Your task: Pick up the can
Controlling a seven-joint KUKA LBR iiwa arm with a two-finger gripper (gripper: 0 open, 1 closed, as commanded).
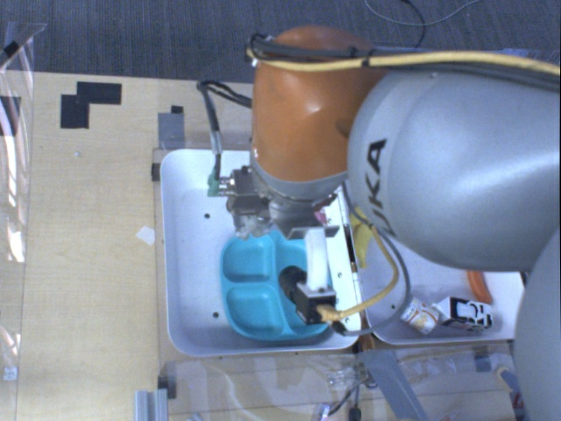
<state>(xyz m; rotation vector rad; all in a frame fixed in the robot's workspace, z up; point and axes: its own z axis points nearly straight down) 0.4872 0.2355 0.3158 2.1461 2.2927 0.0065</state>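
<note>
Counter (pixel 88 253), pale wood, bearing two white bins.
Left bin (pixel 188 235): one blue divided tray (pixel 250 292). The arm (pixel 438 147) covers this bin, its wrist end above the tray; jaws hidden beneath it, so whether they are apart or together cannot be told.
Right bin (pixel 429 279): one can (pixel 445 313), white and black, lying on its side near the front rim, well apart from the tray. An orange item (pixel 478 284) lies just behind the can, partly hidden.

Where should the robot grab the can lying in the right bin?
Probably around the middle of the can, coming straight down from above: it lies on its side, so its round body faces up and its ends point sideways.
</note>
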